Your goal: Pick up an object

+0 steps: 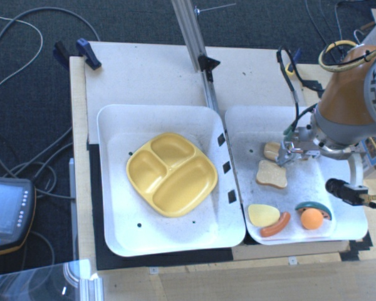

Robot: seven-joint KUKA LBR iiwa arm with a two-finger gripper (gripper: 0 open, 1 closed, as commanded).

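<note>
In the camera view the gripper point(287, 153) hung over the right bin point(238, 168), its fingers too small and dark against the wrist to tell whether they stood wide or closed. A tan roll point(272, 151) lay just beside it at nine o'clock, seemingly touching the fingertips, and a slice of bread point(271, 176) lay near at seven o'clock. Farther off, towards six o'clock, a pale yellow chip point(263, 215), a sausage point(275, 225) and an orange ball point(311, 219) on a teal ring point(314, 206) sat along the bin's near edge, while the left bin point(113, 168) held a yellow divided plate point(172, 174), well apart at nine o'clock.
</note>
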